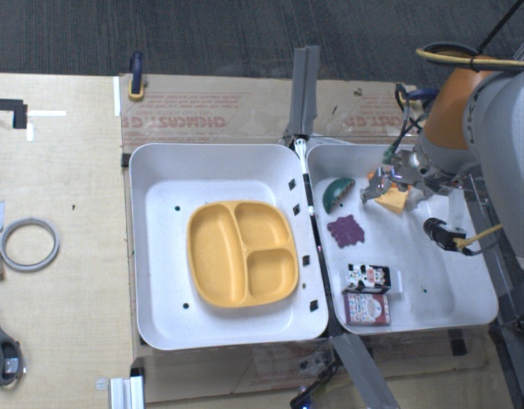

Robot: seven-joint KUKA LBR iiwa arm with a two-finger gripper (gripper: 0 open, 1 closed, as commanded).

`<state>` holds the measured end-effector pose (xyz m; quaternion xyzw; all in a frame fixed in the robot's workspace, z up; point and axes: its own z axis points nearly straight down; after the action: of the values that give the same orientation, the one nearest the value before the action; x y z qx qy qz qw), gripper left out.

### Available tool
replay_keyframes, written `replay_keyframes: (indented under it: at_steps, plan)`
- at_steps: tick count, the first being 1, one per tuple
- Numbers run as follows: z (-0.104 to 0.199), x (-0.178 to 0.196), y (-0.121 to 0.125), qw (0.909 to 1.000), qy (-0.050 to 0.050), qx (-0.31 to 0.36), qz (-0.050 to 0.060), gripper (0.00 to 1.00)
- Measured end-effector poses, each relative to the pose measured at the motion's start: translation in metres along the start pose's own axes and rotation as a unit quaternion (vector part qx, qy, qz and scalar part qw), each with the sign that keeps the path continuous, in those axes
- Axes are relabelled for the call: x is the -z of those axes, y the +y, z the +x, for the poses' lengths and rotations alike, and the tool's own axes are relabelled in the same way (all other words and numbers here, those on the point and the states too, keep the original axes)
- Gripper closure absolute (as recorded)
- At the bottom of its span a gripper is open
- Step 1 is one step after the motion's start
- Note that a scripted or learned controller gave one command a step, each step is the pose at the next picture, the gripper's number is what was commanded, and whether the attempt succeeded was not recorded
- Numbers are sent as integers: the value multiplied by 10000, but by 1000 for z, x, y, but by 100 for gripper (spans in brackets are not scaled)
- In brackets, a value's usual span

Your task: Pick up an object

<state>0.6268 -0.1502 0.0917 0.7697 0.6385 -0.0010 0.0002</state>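
The gripper (388, 186) sits low in the right bin (466, 301), near its back wall. A yellow wedge (394, 200) lies directly at the jaws, touching them; whether they are open or clamped on it cannot be told. A green piece (336, 192) lies just beside, a purple piece (346, 230) nearby.

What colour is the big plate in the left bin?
Yellow-orange: the divided plate, seen in the camera view.

Bright, even overhead light; soft shadows, sharp focus.
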Motion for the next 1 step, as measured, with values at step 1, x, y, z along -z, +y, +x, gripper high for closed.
replay_keyframes:
  at_steps: [1]
  plan:
    - [-32,0,37,9896,5,-1441,62,0]
